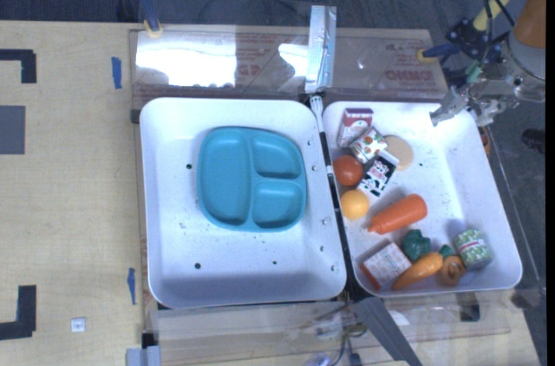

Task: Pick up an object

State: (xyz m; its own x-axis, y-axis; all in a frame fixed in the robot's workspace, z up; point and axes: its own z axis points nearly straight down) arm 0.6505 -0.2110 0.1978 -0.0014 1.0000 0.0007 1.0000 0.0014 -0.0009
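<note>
The pincer (460, 106) is seen at the far right corner of the right bin (499, 208), over its rim; whether it is released or clenched cannot be told, and nothing is seen in it. Candidate objects are crowded along the bin's left and near edges: a carton (355, 125), a tomato (349, 171), an orange (354, 205), a carrot (398, 214), a can (473, 249). The carrot is judged the best target, being the least hemmed in. A descent straight down across its narrow width is advised. A blue tray (252, 178) is held in the left bin (165, 208).
</note>
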